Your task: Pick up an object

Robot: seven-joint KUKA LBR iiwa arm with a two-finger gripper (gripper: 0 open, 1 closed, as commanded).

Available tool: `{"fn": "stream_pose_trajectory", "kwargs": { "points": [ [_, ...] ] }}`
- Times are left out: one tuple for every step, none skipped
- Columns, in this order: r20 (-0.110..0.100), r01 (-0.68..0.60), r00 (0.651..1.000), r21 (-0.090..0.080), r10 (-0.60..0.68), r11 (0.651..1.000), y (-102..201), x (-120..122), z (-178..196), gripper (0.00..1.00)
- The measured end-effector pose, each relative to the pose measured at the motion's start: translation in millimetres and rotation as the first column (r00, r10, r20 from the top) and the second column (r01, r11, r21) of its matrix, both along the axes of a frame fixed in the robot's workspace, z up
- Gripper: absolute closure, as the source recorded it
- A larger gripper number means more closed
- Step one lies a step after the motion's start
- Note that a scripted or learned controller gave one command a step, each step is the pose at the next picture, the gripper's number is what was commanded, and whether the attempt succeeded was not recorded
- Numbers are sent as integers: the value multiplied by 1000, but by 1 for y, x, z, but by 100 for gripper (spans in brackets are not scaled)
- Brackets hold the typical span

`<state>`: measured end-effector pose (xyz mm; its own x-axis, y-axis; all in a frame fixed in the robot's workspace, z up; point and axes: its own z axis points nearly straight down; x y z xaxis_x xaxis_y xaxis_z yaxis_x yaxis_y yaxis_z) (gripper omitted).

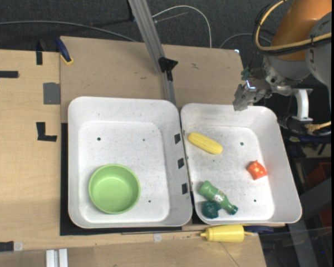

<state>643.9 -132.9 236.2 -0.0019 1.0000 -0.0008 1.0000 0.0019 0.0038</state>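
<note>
The arm [298, 26] is running off the right edge of the view, so only its orange band and grey wrist are showing. The gripper [242, 100] is small and dark against the bench, and whether it is open or closed cannot be told. It is hanging over the far rim of the right bin [278, 132], with nothing visible between its tips.

Inside that bin, an ear of corn [205, 143] is lying nearest the gripper, toward the left wall. An orange block [256, 169] is sitting near the right wall, and a green bottle [217, 198] is lying at the near edge, its dark lower end hard to make out.

A green bowl [114, 188] is resting in the left bin [122, 110]. A yellow bottle [224, 233] is lying on the bench just outside the right bin's near rim. A grey pole [150, 32] is slanting across the bench toward the gap between the bins.
</note>
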Motion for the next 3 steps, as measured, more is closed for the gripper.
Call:
{"fn": "stream_pose_trajectory", "kwargs": {
  "points": [
    [0, 0, 1000, 0, 0, 1000, 0, 1, 49, 100],
    [-7, -2, 1000, 2, 2, 1000, 46, -20, 30, 100],
    [-8, -2, 1000, 2, 2, 1000, 89, -44, 16, 100]
  ]
}}
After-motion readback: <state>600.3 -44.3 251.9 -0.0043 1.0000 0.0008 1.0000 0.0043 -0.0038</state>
